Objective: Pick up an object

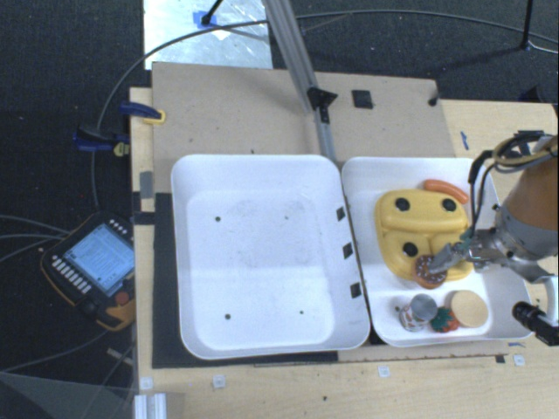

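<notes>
Fingers (pixel 439 264) reach down onto a small brown ring-shaped object (pixel 430 271) at the lower edge of the yellow toy (pixel 417 225) in the right bin (pixel 362 234); whether they grip it I cannot tell. Nearby lie a tan disc (pixel 469 308) and a grey cup (pixel 423 305).

From my feed I see a dark carpeted floor (pixel 52 51) around a tan bench (pixel 253 112). A bright reflective panel (pixel 205 20) lies on the floor beyond the bench, with blue tape (pixel 210 19) on it. A grey pole (pixel 293 46) slants across the bench's far edge. At the left sits a handheld controller (pixel 94 264) with a lit screen, 2 clamps (pixel 118 125), and what may be cables (pixel 35 234).
</notes>
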Robot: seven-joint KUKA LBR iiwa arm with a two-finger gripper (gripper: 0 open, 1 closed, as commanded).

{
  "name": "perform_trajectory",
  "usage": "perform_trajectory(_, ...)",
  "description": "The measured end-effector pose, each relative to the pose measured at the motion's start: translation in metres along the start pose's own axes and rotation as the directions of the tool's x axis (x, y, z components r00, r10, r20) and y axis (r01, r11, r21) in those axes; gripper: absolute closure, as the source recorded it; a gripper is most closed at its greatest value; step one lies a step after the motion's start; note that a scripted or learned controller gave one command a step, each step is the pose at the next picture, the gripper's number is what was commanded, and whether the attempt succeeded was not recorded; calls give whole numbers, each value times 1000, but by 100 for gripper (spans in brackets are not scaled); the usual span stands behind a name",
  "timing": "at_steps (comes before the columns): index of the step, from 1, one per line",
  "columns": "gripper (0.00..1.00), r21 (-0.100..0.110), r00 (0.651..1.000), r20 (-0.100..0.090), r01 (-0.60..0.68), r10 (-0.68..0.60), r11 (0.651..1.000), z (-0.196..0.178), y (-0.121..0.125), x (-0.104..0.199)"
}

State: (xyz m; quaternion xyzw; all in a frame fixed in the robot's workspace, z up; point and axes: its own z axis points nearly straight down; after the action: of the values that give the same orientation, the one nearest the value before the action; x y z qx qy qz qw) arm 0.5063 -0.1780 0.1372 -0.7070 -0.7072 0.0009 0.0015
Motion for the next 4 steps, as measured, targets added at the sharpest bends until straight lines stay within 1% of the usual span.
perform_trajectory(1, 0, -2, 1000, -6, 9, -9, 1000, 16, 2, 2)
perform_trajectory(2, 100, 2, 1000, -10, 12, -12, 1000, 6, 2, 3)
perform_trajectory(3, 100, -10, 1000, 3, 5, -5, 1000, -40, 10, 5)
perform_trajectory(4, 100, -12, 1000, 4, 5, -5, 1000, -105, 15, 3)
